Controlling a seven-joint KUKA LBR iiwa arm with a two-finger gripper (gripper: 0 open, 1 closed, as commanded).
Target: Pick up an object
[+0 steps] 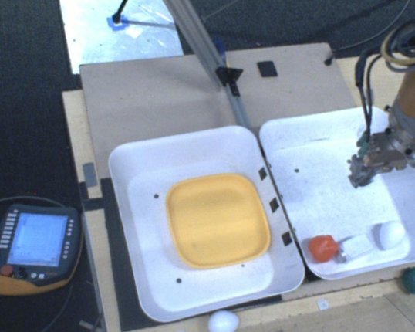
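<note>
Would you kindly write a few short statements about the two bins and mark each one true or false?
1. The yellow plate lies in the left bin. True.
2. The red object sits in the left bin. False: it lies in the right bin, near its front edge.
3. The gripper hangs over the right bin. True.
4. The green ball rests on the yellow plate. False: it lies outside the bins, by the right bin's front corner.
5. A white egg-shaped object lies on the bench in front of the left bin. True.
</note>
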